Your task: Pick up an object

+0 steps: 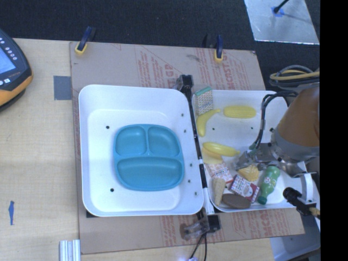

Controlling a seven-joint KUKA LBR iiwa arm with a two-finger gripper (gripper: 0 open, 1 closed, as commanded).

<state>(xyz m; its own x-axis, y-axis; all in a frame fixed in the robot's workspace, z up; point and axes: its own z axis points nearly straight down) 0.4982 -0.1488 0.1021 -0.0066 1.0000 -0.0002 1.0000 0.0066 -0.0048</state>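
My gripper (253,157) hangs low over the middle of the right bin (274,204), below the orange-banded wrist (300,118). Just beneath it sit a small yellow block (249,172) and a green bottle (268,182). To its left lies a yellow banana-like piece (218,149). Further forward are a red-and-white packet (242,188), a tan wedge (218,190) and a brown flat piece (235,201). Toward the back of the bin lie a yellow lemon-like piece (238,111), a curved yellow piece (205,120) and a small teal-patterned box (204,99).
The left bin (98,99) holds a blue divided plate (148,157). Both bins rest on cardboard held by clamps (218,47) at the back. A yellow-and-black pendant (10,69) lies at the far left, and cables (291,74) run behind the arm.
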